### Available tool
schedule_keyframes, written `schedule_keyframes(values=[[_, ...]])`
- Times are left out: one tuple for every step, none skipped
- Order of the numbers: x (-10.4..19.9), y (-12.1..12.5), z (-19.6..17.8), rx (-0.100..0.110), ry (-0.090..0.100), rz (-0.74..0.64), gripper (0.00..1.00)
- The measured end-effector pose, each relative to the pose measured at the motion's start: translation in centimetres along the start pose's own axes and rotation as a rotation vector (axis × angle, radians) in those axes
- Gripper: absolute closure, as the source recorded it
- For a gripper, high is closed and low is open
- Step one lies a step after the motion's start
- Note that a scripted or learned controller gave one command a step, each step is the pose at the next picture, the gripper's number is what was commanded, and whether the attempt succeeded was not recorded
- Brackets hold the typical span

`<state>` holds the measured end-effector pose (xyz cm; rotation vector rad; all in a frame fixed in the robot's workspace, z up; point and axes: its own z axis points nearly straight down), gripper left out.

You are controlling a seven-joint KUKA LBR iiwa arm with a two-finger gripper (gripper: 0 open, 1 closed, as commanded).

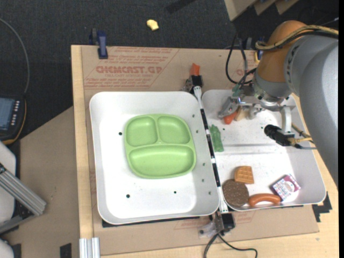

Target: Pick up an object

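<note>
My jaws [232,113] hover at the right bin's far edge, state untellable; the waffle [244,174] looks light, stiff—grip its sides.

Even overhead light, white bins [107,160] bright but not glaring, soft faint shadows, slightly grainy, dark floor [43,15]

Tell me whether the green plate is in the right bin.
No, the green plate lies in the left bin, apart from the food items in the right bin.
</note>
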<state>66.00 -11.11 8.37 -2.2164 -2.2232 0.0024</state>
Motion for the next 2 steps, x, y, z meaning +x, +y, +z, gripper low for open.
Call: schedule_keyframes(values=[[1.67, 0.46, -0.02, 0.006, -0.003, 0.004, 0.0], [1.63, 0.25, -0.92, 0.016, -0.001, 0.006, 1.0]])
